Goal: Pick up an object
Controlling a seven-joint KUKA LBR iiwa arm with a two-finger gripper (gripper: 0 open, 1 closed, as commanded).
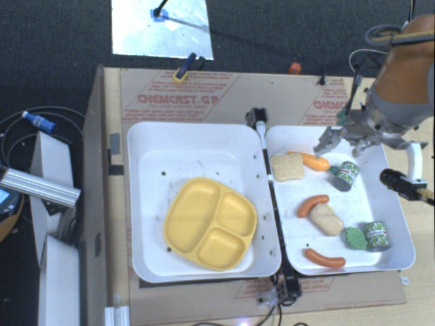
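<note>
Carrot (315,161) just below tool (344,141)

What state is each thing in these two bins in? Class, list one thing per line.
Yellow tray: flat in the left bin, compartments bare.
Carrot: lying by the bread slice.
Upper can: on its side.
Lower can: on its side.
Two sausages: lying flat, apart.
Tool: above the right bin, holding nothing.

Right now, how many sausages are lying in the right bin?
2. One sausage lies mid-bin, touching the beige bread roll just below it. The other sausage lies near the right bin's front edge. None looks hidden, though the gripper covers part of the far edge.
</note>
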